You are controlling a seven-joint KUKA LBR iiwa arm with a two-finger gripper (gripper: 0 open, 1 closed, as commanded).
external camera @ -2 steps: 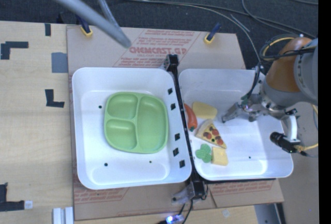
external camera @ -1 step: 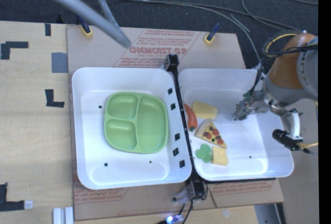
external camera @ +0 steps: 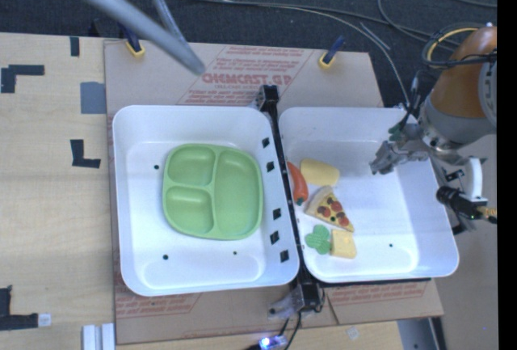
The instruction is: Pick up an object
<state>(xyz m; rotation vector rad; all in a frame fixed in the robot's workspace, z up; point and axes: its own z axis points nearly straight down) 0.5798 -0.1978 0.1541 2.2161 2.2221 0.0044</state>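
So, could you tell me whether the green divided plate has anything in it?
Empty: all three compartments of the green plate show bare green.

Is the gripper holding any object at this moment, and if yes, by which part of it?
Nothing is held. The gripper hangs over bare floor in the right bin, apart from the pizza slice and other toy food.
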